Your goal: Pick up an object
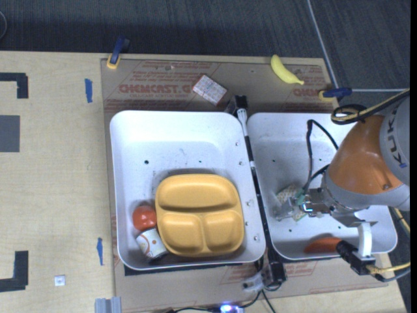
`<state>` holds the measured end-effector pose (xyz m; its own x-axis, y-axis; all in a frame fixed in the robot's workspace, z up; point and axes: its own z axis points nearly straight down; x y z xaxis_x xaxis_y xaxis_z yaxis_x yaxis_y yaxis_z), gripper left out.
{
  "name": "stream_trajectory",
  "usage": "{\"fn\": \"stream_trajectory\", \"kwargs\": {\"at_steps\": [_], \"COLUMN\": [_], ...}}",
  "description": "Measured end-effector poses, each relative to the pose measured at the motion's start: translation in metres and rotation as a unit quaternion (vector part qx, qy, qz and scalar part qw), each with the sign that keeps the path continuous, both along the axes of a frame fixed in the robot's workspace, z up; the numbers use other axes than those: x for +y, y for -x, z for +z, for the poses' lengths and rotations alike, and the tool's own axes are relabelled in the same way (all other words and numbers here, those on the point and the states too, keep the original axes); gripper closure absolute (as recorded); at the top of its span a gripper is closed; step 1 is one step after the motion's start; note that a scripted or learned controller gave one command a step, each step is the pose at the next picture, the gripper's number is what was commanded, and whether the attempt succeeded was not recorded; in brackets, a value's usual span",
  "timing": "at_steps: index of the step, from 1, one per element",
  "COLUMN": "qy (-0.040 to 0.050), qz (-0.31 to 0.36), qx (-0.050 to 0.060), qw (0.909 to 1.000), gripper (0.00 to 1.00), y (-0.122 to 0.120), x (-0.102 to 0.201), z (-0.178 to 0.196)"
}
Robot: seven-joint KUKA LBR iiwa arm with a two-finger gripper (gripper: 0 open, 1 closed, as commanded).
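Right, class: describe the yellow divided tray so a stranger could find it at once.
Find the left white bin. In its lower half lies the yellow tray, upside down, its three compartments bulging upward. It is far bigger than the orange ball and the small white and orange toy tucked against its left edge.

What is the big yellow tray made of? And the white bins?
The yellow tray looks like moulded plastic: one even colour, rounded edges, three pressed-in compartments and a soft sheen. The left white bin and the right white bin also look like smooth plastic, with rounded corners and faint glare, though painted metal is possible.
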<state>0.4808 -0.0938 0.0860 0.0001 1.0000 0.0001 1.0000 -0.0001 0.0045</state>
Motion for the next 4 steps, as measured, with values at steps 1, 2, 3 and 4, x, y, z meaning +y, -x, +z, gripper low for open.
{"fn": "stream_trajectory", "kwargs": {"at_steps": [1,2,3,4], "qy": [0.0006,0.0002,-0.0001,0.0004], "qz": [-0.001,0.0,0.0,-0.001], "qx": [0.0,0.0,0.0,-0.001], "qw": [1.0,1.0,1.0,1.0], "gripper": [0.0,0.0,0.0,0.0], "y": [-0.0001,0.0,0.0,-0.0001], "x": [0.0014,0.0009,0.0002,0.0008], "z": [-0.0001,-0.0001,-0.0001,-0.0001]}}
